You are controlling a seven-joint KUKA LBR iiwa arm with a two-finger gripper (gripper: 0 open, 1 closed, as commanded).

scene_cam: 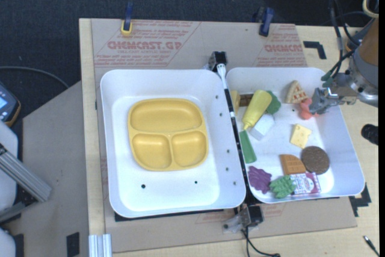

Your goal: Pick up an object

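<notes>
The desk point(180, 45) carried two bins; the right bin point(349, 153) held the toys. The claw point(319, 100) hung by its far right edge — grip state unreadable — against a small red piece point(305, 110). Crowding neighbours might spoil a clean grasp.

We see glossy white plastic bins point(114, 129), a smooth matt yellow plastic tray point(168, 133) (three compartments), printed brown cardboard point(96, 51) beneath, a grey metal gripper point(322, 100).
</notes>
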